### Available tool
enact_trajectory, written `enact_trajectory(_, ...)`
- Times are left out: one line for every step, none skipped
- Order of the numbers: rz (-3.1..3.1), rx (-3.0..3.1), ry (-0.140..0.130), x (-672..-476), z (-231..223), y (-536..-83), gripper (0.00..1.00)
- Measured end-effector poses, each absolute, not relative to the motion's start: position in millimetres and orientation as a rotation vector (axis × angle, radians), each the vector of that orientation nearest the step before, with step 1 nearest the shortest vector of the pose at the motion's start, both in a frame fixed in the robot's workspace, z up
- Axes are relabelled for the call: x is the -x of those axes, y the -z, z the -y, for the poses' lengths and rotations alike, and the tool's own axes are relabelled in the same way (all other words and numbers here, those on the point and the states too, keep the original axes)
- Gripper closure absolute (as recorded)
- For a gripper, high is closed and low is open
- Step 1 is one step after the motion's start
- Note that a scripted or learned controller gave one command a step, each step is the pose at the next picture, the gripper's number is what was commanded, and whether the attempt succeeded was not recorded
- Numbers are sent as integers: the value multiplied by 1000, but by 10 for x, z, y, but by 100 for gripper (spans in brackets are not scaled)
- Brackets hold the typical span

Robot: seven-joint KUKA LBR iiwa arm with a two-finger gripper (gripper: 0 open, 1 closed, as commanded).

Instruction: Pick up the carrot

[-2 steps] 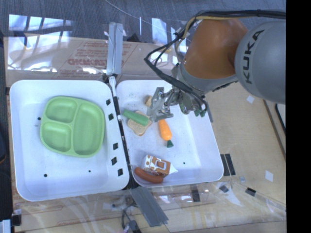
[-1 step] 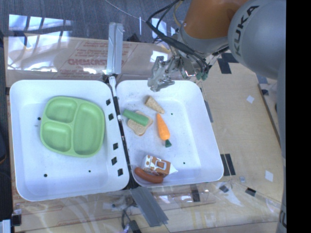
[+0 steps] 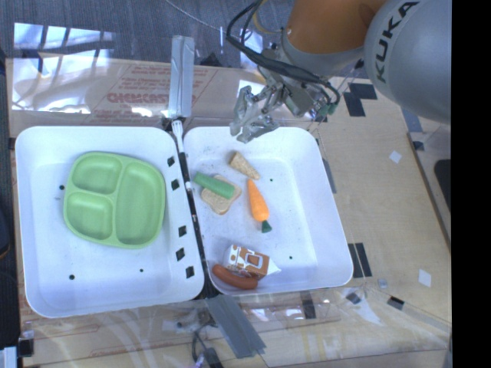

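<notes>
KUKA lettering on the grey arm [image 3: 410, 44], hand [image 3: 252, 121] above the right bin's [image 3: 326, 205] far edge, fingers apart and gripping nothing, orange carrot [image 3: 258, 202] with green tip lying mid-bin, beside bread slice [image 3: 220, 196], green tray [image 3: 115, 198] in left bin [image 3: 38, 228]

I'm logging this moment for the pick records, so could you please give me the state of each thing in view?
carrot: lying flat in the right bin, untouched
gripper: above the bin's far rim, holding nothing
bread slice: flat, a green piece resting on it
wedge: lying beside the carrot's tip
sausage: lying near the front wall
small carton: lying against the sausage
green divided plate: upright in the left bin
</notes>
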State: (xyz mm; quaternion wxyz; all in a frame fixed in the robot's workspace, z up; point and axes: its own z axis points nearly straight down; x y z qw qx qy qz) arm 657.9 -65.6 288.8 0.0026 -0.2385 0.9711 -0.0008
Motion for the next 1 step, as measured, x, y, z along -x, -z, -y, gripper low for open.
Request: enact_trajectory(-3077, 605, 2, -6575, 372, -3187, 100)
